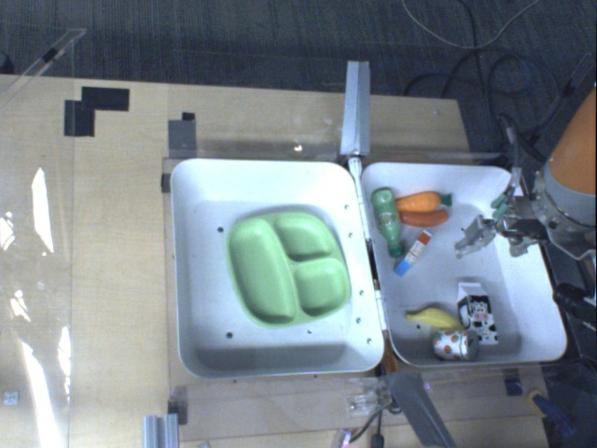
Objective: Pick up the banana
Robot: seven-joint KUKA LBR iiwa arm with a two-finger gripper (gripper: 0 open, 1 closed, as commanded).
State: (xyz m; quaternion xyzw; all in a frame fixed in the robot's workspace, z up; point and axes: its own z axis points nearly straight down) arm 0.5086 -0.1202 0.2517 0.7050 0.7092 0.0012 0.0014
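A small curved yellow banana lies near the right bin's front edge, beside a spotted can. The metal gripper hovers well apart, fingers spread, empty.

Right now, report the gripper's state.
Gripper: open, holding nothing, over the right bin, up and right of the banana.

Lab: bench, cables
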